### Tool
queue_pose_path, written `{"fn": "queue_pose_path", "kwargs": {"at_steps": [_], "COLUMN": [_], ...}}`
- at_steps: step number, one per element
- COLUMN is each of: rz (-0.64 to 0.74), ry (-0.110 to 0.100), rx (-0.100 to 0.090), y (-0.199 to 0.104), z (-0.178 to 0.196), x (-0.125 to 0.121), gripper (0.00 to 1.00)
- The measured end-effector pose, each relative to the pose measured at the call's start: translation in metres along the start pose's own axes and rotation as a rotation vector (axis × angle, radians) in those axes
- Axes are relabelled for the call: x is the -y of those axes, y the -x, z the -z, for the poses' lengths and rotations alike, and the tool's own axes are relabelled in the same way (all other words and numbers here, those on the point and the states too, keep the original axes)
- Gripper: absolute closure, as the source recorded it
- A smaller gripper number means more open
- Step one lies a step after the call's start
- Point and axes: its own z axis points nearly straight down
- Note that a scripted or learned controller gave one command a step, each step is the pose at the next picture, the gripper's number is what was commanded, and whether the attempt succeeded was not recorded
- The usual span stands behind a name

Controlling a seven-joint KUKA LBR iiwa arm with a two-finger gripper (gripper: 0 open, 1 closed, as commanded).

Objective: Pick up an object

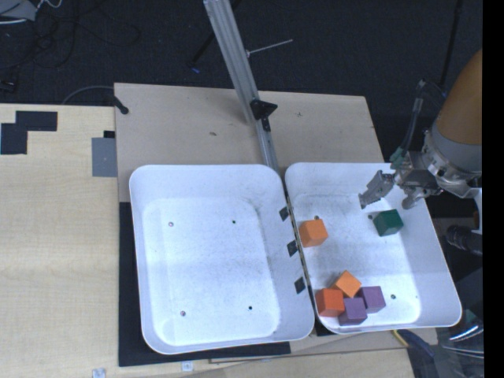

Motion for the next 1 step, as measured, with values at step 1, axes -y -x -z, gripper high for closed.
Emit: {"fn": "queue_pose_path", "kwargs": {"at_steps": [1], "rz": [0.0], "ry": [0.0], "rx": [0.003], "y": [0.0722], "z": [-0.0118], "x": [-0.004], "gripper": [0.0]}}
